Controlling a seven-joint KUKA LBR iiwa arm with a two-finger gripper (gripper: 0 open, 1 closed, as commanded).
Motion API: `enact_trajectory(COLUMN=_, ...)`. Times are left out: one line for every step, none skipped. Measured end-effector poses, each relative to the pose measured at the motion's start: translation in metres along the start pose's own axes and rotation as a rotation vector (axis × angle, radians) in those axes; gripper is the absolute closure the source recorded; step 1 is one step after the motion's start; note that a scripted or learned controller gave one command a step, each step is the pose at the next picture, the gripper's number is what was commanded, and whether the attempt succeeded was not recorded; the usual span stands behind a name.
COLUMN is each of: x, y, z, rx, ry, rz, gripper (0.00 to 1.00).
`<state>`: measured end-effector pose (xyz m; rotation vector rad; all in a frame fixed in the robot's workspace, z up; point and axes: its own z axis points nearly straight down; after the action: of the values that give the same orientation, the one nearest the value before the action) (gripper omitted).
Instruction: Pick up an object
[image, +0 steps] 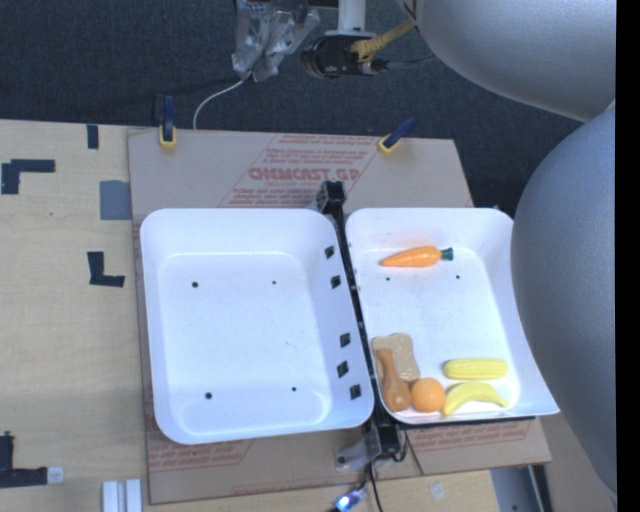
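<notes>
The right bin (497, 300) holds several toy foods. An orange carrot (410, 257) lies near its far side. At its near edge sit a tan bread slice (400, 355), a brown sausage-like piece (392, 390), a round orange (428, 396), a yellow corn cob (475, 369) and a banana (476, 398). My gripper (264, 45) hangs high beyond the far edge of the bench, above the dark floor and well away from both bins, with nothing visible in it.
The left bin (160, 300) is bare white plastic. Both bins rest on a cardboard sheet (300, 170) held by two clamps (166, 130). A bulky grey arm link (580, 250) overhangs the right bin's right side. A cable (215, 95) trails under the gripper.
</notes>
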<state>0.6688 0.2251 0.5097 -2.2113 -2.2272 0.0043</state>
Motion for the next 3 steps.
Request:
enact_trajectory(x=-0.003, y=-0.001, z=-0.014, rx=-0.003, ry=-0.002, rz=0.003, gripper=1.00)
enact_trajectory(x=-0.002, y=-0.001, z=-0.024, rx=-0.003, ry=-0.004, rz=0.000, gripper=1.00)
enact_trajectory(x=-0.001, y=-0.001, z=-0.033, rx=-0.002, ry=-0.005, rz=-0.002, gripper=1.00)
